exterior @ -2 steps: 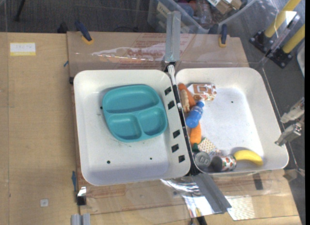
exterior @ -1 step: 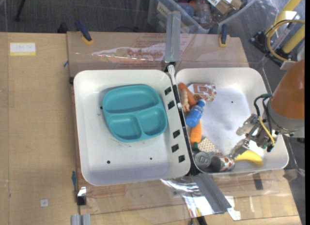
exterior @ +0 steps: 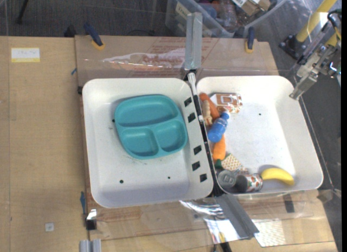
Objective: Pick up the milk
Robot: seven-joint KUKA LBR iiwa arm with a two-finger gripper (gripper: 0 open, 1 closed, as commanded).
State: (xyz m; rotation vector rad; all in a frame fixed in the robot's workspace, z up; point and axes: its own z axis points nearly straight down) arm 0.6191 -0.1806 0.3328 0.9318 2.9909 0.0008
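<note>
From the overhead camera view, the milk carton lay on its side near the top of the right bin, close to the divider, with a carrot and a blue bottle crowded just beside it. My jaws hung off the bin's far right corner, well apart from the carton; whether they were spread or pressed together I could not tell. I judged the clutter the chief risk: coming down there, I might have nudged the bottle or pinched the carrot instead. The carton's closeness to the wall could also have blocked one side. A banana lay harmlessly near the front, and the teal plate sat in the left bin.
</note>
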